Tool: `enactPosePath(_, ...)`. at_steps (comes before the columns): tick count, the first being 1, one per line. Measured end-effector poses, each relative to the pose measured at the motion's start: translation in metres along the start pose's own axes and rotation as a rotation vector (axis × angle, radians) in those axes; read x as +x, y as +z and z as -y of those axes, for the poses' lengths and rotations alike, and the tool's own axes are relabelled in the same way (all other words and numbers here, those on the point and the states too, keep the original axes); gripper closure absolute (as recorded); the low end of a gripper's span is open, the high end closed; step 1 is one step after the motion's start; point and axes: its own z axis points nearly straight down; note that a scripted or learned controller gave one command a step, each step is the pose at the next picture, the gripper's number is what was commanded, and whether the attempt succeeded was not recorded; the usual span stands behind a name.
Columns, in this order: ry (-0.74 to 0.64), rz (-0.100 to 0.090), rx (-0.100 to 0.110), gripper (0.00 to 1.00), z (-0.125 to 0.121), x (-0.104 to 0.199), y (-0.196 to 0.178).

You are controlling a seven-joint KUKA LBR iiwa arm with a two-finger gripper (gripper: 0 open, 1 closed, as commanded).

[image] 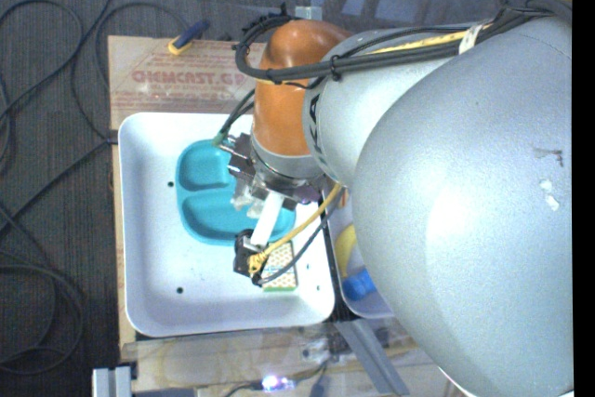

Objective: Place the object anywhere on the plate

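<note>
Grey arm point(465, 200) poises its pincer point(251, 200) over the blue plate point(203, 191); parted or together, cannot tell.

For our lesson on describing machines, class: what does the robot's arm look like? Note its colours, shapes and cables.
The arm is a thick, smooth, rounded grey shell. Above the wrist sits a broad orange band. Black cables and a thin yellow cable run along its upper side; the black ones loop by the band.
</note>
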Motion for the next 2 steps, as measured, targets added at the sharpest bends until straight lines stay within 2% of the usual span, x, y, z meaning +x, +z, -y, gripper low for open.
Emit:
enactPosePath(1, -0.176, -0.001, -0.002, 1.0, -0.041, 0.074, 0.021)
enactPosePath(2, -0.003, -0.001, 0.002, 1.0, -0.023, 0.081, 0.069)
